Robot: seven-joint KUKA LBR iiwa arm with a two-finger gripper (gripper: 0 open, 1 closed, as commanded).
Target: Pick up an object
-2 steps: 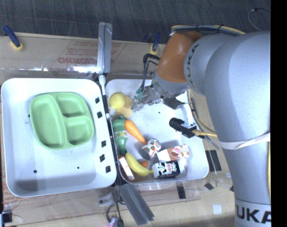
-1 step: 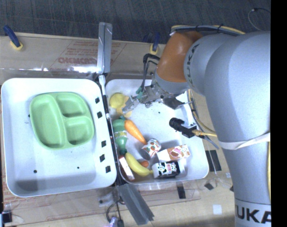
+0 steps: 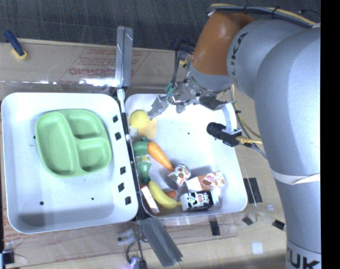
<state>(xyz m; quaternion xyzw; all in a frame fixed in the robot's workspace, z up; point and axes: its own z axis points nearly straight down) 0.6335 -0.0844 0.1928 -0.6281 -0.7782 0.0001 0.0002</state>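
- Camera view: the grey arm is seen reaching in from the right, its end effector (image 3: 159, 106) poised over the upper left part of the right bin (image 3: 215, 150), just beside a yellow lemon-like fruit (image 3: 138, 119) that lies against the bin's left wall.
- The end effector's fingers are seen slightly parted with nothing between them; it is judged released and empty.
- No object is lifted. The candidates are all resting in the right bin: the yellow fruit at the top left, an orange carrot (image 3: 160, 156) below it, a green item (image 3: 141, 148) beside the carrot, a banana (image 3: 162, 196) near the lower edge, and small cartons (image 3: 199, 200) clustered at the bottom.
- The left bin (image 3: 13, 206) is occupied by a green divided plate (image 3: 73, 142), well apart from the end effector.
- The step in hand is judged to be the approach: a target is being lined up, most likely the yellow fruit, and the grasp is not yet made.
- The next move is judged to call for a short shift toward the fruit, a descent until the fingers straddle it, and a firm closing; the nearness of the bin wall is likely to crowd one finger, and the round surface may be pushed aside rather than caught.
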